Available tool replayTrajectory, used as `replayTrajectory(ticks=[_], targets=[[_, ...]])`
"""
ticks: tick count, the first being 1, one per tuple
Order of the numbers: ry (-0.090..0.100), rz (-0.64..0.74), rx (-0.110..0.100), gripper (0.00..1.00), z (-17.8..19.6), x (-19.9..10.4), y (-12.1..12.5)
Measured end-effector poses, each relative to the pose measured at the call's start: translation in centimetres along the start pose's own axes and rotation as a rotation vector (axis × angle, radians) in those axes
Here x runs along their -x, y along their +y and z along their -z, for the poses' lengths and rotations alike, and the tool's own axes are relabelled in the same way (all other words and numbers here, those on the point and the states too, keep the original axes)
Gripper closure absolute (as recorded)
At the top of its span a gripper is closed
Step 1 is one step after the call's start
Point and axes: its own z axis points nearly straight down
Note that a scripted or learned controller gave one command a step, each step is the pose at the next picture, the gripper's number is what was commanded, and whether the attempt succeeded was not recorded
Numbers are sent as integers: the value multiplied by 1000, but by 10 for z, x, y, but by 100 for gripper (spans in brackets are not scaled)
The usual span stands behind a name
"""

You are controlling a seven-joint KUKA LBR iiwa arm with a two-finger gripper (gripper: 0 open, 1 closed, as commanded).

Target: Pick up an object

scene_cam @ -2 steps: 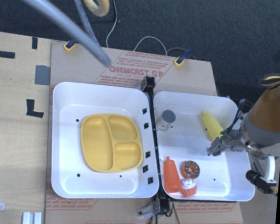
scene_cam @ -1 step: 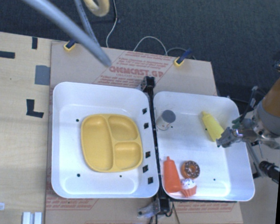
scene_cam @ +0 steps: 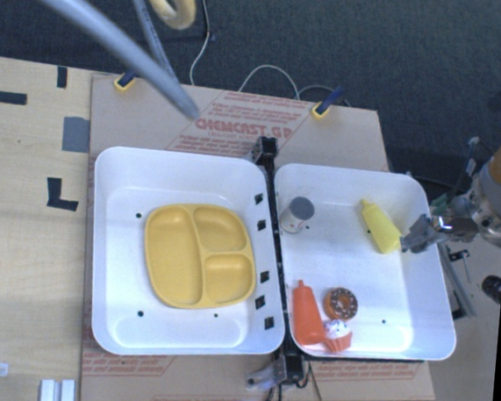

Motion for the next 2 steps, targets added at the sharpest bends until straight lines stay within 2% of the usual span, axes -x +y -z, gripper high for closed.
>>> replayTrajectory(ticks=[1, 2], targets=[[3, 4, -4, 100, 5, -50, 21], [3, 5, -7, 100, -11, -102, 38]])
